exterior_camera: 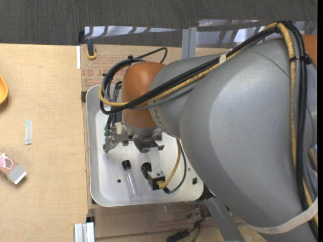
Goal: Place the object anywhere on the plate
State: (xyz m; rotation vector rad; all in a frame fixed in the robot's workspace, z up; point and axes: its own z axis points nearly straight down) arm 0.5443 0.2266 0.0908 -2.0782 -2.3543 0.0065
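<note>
Object-wise, your best bet is the little clear tube with the black cap (pixel 129 177) lying flat on the floor of the white bin (pixel 96 150), toward its near edge. The gripper (pixel 135 146) hangs just beyond the tube, and I honestly can't tell how its jaws stand from this angle because the arm's orange band (pixel 141 97) and grey bulk cover so much. Nothing looks held, so you're at the reach-and-pick step. I can't make out a plate past the arm, so you'll need to find it. Next move probably calls for lining up over the tube, crosswise to its length, then dropping down.
</note>
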